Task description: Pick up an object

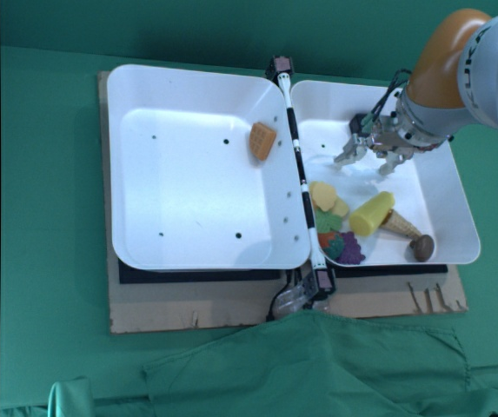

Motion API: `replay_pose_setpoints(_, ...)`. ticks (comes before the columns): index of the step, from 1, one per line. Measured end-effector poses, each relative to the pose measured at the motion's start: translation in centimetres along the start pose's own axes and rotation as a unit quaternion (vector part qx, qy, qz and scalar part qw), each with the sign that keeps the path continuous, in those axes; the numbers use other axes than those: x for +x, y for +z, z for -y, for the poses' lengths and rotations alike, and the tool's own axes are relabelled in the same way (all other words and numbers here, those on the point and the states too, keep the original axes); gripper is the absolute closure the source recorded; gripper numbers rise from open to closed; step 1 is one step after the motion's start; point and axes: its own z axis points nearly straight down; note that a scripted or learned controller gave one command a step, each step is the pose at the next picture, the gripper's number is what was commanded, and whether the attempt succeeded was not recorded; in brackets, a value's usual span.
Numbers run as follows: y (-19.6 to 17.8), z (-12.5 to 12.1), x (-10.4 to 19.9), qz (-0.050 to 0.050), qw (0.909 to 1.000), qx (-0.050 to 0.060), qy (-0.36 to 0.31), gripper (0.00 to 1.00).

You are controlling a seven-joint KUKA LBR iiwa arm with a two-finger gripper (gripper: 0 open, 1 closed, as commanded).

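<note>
1. Green cloth [318,363] lies nearest the camera, draped over the front edge of the tabletop [57,189], well below my jaws [370,156].
2. My jaws hang spread over the right bin [457,224], with nothing between them; bare white bin floor lies beneath.
3. Just below my jaws sits a yellow cone-shaped piece [372,213], touching a brown ice-cream cone [401,224] that points away to the lower right.
4. Further down and to the right of my jaws, a small brown round object [421,248] rests near the bin's front corner.
5. Down and to the left of my jaws lie a yellow piece [325,197], a green piece [328,221] and purple grapes [349,248], clustered together.
6. Well to the left of my jaws, across the divider [296,155], an orange waffle piece [262,141] lies in the left bin [144,94].
</note>
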Motion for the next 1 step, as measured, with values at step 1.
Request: replay_pose_setpoints(1,-4.93,-9.23,-2.91,0.002,1.0,-0.001,0.0,0.0)
